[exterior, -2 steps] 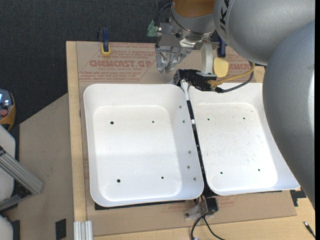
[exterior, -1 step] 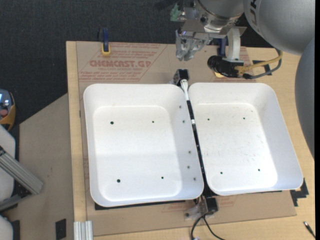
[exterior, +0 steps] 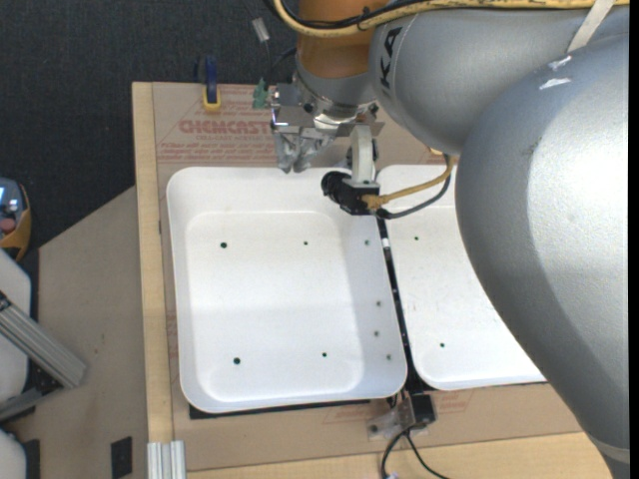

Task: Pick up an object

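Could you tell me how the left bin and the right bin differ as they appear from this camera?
The left bin lies in full view, while the arm covers much of the right bin. The hand hangs over the left bin's far rim, not the right bin's. Both are shallow, white and dotted with small dark holes.

The grey arm (exterior: 539, 168) sweeps in from the right and fills the upper right, its thick link slanting toward the top centre. The orange band (exterior: 344, 18) sits above the wrist, cables looping round it. Below it the end effector (exterior: 296, 158) points downward, metal fingers close together, nothing visible between them.
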You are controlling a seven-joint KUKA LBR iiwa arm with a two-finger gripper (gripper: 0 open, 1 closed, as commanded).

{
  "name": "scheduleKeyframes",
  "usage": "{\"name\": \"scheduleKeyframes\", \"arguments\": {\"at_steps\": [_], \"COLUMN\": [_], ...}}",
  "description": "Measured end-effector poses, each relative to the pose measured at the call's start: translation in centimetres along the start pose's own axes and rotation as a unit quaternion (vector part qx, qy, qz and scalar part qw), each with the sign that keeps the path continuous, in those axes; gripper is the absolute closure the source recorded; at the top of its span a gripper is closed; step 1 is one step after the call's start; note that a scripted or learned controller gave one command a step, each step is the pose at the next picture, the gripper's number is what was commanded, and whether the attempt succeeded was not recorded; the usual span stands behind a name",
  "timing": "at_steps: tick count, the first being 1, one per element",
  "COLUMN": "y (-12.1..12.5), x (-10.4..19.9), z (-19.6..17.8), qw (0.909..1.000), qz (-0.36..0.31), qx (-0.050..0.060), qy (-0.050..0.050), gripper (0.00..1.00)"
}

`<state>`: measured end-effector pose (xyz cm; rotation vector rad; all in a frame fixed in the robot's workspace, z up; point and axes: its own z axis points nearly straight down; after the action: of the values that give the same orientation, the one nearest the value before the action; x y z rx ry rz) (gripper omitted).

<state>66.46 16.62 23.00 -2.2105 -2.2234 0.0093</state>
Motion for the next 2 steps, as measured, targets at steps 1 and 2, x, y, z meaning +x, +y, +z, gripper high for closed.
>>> {"name": "scheduleKeyframes", "arguments": {"at_steps": [1, 2], "y": [0.2, 0.1], "x": [-3.4, -10.6], "z": [-5.5, -11.3], "qw": [1.0000, 1.0000], "qz": [0.004, 0.005], "qx": [-0.007, -0.007], "qy": [0.000, -0.001], "gripper": [1.00, 1.00]}}
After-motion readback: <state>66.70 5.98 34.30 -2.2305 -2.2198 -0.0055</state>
